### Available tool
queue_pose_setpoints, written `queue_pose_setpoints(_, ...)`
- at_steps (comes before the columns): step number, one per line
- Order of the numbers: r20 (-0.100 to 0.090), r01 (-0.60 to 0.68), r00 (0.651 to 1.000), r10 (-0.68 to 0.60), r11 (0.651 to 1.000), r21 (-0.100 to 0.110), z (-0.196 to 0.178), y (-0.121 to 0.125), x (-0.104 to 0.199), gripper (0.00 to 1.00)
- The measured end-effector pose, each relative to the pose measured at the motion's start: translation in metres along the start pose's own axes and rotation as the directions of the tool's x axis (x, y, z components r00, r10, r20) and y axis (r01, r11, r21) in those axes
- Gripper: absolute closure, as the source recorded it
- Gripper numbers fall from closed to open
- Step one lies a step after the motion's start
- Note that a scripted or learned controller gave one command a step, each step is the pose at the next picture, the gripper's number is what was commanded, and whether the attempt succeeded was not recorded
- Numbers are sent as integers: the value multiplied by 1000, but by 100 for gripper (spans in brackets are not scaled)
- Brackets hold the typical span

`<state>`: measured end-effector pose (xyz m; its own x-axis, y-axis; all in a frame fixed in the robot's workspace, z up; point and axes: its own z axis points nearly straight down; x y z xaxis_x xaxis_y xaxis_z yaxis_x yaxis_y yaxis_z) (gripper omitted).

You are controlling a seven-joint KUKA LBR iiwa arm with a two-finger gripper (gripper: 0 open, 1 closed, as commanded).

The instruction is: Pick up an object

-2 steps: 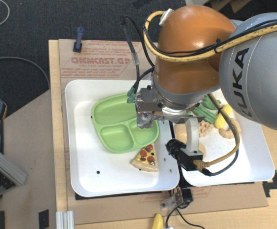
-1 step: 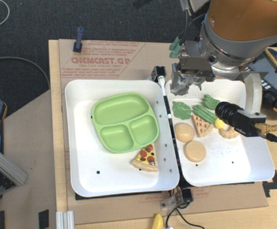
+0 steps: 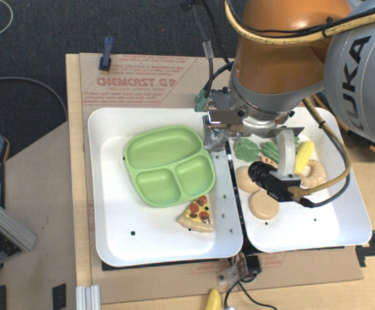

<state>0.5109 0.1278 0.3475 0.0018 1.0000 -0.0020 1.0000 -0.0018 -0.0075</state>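
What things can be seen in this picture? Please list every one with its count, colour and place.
bins: two, white, side by side on the bench
divided plate: one, light green, in the left bin
pizza slice toy: one, yellow with red spots, left bin, just below the plate
round flat pieces: two, tan, in the right bin
corn toy: one, yellow, right bin
leafy toys: green, right bin, partly hidden, count unclear
clip: one, blue, on the board behind the bins
arm: one, grey and orange, above the right bin
gripper: one, over the bins' shared edge
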Motion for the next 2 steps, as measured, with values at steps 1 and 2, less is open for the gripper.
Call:
queue_pose_setpoints(1,-3,0,1000,0,1000,-10,-16,0,0,100)
queue_pose_setpoints(2,-3,-1,1000,1,1000,-11,-26,0,0,100)
